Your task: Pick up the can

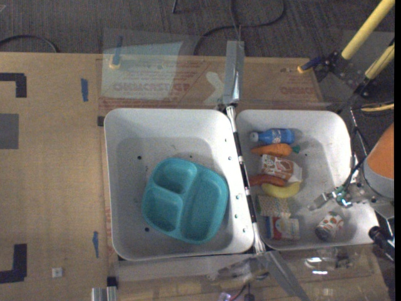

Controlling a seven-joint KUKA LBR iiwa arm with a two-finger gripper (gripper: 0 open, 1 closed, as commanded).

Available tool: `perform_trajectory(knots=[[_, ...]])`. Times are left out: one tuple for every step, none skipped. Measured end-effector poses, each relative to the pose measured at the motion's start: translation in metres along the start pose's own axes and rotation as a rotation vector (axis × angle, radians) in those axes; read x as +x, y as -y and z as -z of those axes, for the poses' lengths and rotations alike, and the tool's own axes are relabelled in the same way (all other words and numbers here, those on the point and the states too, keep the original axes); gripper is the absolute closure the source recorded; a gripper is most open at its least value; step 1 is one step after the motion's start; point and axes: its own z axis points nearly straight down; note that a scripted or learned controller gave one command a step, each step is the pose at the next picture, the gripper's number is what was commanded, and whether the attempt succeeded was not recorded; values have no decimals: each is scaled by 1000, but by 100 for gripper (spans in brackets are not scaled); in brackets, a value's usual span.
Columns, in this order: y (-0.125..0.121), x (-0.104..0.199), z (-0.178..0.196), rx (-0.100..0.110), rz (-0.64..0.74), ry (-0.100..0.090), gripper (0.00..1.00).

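Camera view: you have two white bins side by side on the brown worktop (50,168); the left bin (125,130) holds a teal divided tray (185,199), lying slightly askew near its middle.

The right bin (326,127) carries the clutter; along its left side, from far to near, you see a blue bottle (273,135) on its side, an orange carrot (272,149) just beside it, a small printed carton (278,166), a red item (259,180) touching a yellow banana (281,190), and a flat box (282,227) at the near wall.

The can (329,226) sits in the near right corner of the right bin, tilted, well apart from the box.

The arm enters from the right, its orange band (383,158) at the frame edge; the gripper (338,197) hangs low over the right bin, just beyond the can on its far side; you cannot tell from this slant whether the fingers are apart or together; nothing shows between them.
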Motion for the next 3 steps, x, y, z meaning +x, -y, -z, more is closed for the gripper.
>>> perform_trajectory(knots=[[0, 0, 0, -1, 0, 0, 0], [1, -13, 0, -5, 551, 5, 0], [-1, -16, 12, -12, 546, 14, 100]])
